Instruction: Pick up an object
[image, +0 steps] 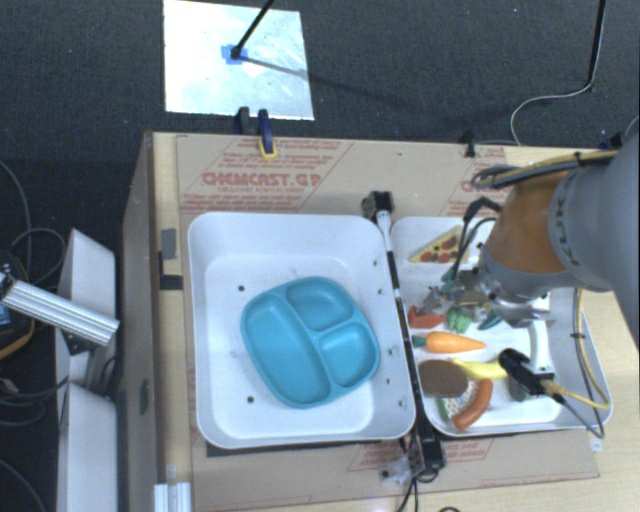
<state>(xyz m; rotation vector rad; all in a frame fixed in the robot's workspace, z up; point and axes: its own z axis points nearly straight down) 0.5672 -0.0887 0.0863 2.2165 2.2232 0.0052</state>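
End effector (462, 300) half-hidden w/ toy food (455, 343)

Turquoise divided plate (308, 340) in white bin (225, 260); orange carrot (455, 343), brown sausage (474, 403), yellow banana (482, 369).

Red "CHEMCAST GP" print — on the bench sheet (262, 172)

the left bin (215, 300) has open floor along its rim, with the blue divided plate (310, 340) filling its middle. the right bin (570, 415) is crowded: pizza slice (437, 245) at the far-left corner, carrot (455, 343), banana (478, 368), brown disc (441, 378) and sausage (473, 404) toward the near edge, and the arm (560, 235) covers its far-right part.
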